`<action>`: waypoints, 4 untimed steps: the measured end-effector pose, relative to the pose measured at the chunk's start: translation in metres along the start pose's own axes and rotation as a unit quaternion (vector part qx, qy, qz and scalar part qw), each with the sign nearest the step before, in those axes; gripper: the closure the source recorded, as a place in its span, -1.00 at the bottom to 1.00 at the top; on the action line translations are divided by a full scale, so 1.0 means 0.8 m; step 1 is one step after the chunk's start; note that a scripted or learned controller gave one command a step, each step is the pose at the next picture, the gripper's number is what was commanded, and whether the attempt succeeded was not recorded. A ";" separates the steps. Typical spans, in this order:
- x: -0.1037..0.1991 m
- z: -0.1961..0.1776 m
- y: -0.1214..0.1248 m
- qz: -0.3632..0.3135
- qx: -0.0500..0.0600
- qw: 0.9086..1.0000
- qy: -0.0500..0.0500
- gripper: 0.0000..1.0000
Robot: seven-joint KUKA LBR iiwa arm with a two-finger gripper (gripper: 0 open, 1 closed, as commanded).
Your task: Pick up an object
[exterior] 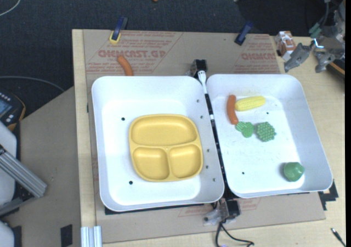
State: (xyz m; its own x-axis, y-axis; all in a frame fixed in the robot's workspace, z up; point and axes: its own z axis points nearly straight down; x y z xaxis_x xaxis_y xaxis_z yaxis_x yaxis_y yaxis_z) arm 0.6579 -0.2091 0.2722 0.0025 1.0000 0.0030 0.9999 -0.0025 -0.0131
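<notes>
The end effector (307, 54), its state impossible to tell, hovers beyond the right bin (307, 108) holding toy corn (249, 103).

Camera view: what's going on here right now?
Nothing is being handled yet. The gripper sits at the upper right, outside the bins and above the bench, with nothing between its fingers. The right bin holds the pickable items: a corn cob touching an orange sausage, two green broccoli-like pieces, and a green pepper near the front corner. The left bin holds a yellow divided plate. Another orange sausage lies on the cardboard behind the left bin.
</notes>
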 end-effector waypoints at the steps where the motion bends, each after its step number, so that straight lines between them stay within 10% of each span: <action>1: 0.001 -0.010 0.003 -0.001 -0.006 1.000 -0.002 -1.00; 4: 0.015 0.174 -0.013 -0.001 -0.004 1.000 -0.001 -1.00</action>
State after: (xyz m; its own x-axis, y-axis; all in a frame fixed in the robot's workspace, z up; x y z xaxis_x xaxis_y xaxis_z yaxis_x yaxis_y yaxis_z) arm 0.6454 -0.1963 0.1330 -0.0001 1.0000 0.0017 1.0000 0.0001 -0.0059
